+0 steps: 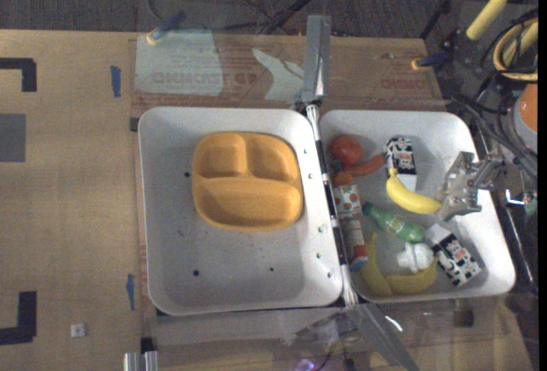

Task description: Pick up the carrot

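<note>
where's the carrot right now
The carrot lies in the right bin, near its upper left corner, just below and right of the tomato and left of the upper milk carton.

You have two white bins: the left bin [162, 275] bears one yellow divided plate [248, 179]. In the right bin [444, 126] you can count two bananas [412, 198] [389, 277], two milk cartons [400, 157] [455, 256], one green bottle [395, 222], one tomato [346, 148] and one carrot [369, 164].

An orange plastic three-compartment plate [248, 179] lies in the left shallow white bin [171, 275]. The right white bin [444, 126] holds a red tomato [345, 148], two yellow bananas [412, 198], a green bottle [395, 224] and two small cow-print cartons [401, 157].
</note>
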`<state>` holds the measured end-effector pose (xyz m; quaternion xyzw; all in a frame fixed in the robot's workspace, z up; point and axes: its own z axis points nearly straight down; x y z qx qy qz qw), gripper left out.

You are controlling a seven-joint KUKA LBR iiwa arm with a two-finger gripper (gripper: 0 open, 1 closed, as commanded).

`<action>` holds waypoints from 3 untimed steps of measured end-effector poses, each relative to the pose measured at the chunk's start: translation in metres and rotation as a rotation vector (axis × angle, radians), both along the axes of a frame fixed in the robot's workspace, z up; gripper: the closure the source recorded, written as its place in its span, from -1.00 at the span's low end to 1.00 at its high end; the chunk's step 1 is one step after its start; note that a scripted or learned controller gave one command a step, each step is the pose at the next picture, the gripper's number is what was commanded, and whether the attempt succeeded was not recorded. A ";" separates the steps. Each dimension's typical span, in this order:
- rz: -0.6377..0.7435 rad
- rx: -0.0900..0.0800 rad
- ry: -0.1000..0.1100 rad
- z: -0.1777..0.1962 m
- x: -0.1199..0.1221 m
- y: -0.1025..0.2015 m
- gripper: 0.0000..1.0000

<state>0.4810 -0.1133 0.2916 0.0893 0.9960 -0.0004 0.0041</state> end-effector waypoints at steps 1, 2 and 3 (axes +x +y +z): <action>0.349 -0.003 0.000 -0.009 0.000 -0.049 1.00; 0.271 0.001 0.006 -0.041 0.023 -0.015 1.00; -0.556 0.004 -0.001 0.091 0.061 0.026 1.00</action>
